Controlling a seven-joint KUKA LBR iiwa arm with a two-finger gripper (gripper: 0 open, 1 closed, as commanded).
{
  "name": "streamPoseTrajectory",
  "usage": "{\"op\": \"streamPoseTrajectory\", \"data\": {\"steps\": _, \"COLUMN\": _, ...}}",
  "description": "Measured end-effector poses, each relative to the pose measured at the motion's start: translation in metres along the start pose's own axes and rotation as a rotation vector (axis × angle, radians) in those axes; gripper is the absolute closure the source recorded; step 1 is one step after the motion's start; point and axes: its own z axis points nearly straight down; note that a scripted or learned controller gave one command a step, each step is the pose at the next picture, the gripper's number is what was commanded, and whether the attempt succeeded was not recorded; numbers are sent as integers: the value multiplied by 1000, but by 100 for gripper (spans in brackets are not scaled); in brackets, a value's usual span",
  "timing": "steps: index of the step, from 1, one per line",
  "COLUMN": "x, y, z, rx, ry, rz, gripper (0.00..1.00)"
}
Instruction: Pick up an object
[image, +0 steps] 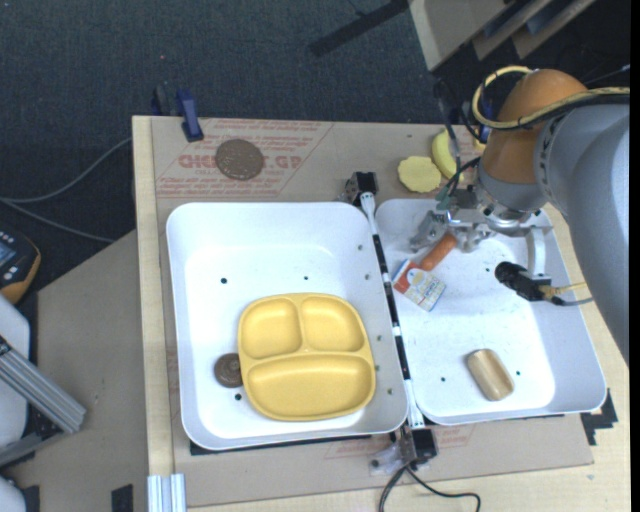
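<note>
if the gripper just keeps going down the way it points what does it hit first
Most likely the orange packet lying right under the gripper in the right bin, near the divider. Depth is hard to judge from this slanted view, so it may already be touching it.

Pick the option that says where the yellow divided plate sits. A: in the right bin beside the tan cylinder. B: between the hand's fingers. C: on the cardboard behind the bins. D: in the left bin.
D: the yellow divided plate lies flat in the left bin, with a small brown disc at its left edge.
</note>
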Motion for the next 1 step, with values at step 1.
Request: {"op": "streamPoseTrajectory", "data": {"steps": 1, "x": -1, "y": 2, "z": -16, "rx": -8, "ry": -2, "rz": 0, "gripper": 100}}
